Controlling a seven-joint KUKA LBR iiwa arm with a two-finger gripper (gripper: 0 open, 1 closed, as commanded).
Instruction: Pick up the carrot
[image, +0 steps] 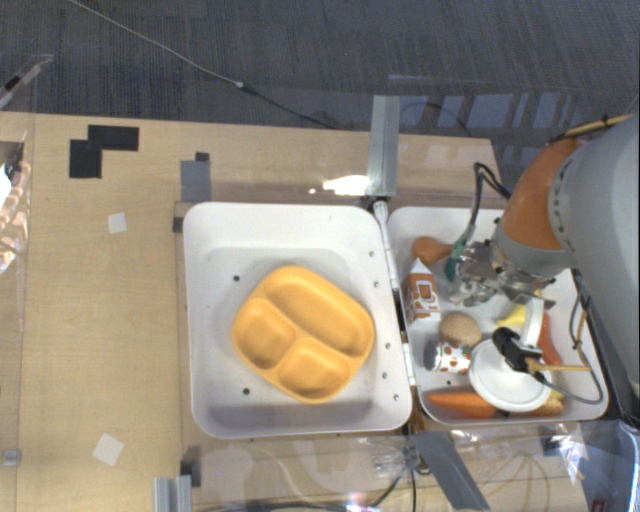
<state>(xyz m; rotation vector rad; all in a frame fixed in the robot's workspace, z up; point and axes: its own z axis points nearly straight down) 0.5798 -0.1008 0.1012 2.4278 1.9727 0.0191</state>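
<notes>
The carrot (462, 404), long and orange, lies along the near wall of the right bin (592, 400), partly under a white round dish (503, 380). My gripper (470, 280) hangs over the middle of that bin, well behind the carrot and apart from it. It is close above a small white and orange carton (423, 296) and a brown rounded item (460, 327). Nothing shows in its grasp.
The left bin (210, 400) holds a yellow divided plate (303, 330). In the right bin there are also an orange rounded item (430, 248) at the back, a small patterned cup (450, 357), a yellow piece (511, 316) and a red piece (552, 342).
</notes>
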